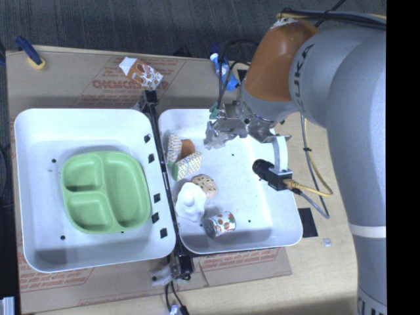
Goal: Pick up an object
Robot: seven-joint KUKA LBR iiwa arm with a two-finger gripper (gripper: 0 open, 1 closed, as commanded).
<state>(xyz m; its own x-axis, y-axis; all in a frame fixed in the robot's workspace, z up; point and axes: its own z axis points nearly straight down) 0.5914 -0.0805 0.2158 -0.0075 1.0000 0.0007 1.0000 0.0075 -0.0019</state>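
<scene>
Crowding left wall: bottle (190, 202), can (220, 224), cookie (204, 184) (touching bottle).

The setting is a robotics lab or test cell, not a home. A large grey industrial arm (341, 110) with loose cables (315, 176) reaches over a workbench (328, 241). Two white bins (39, 254) sit on printed cardboard sheets (98, 84), joined by black clips (149, 100). Toy food items and a green divided plate (105, 190) serve as test props.

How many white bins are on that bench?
2. The left bin holds a green divided tray; the right bin holds a cluster of small items along its left side.
</scene>
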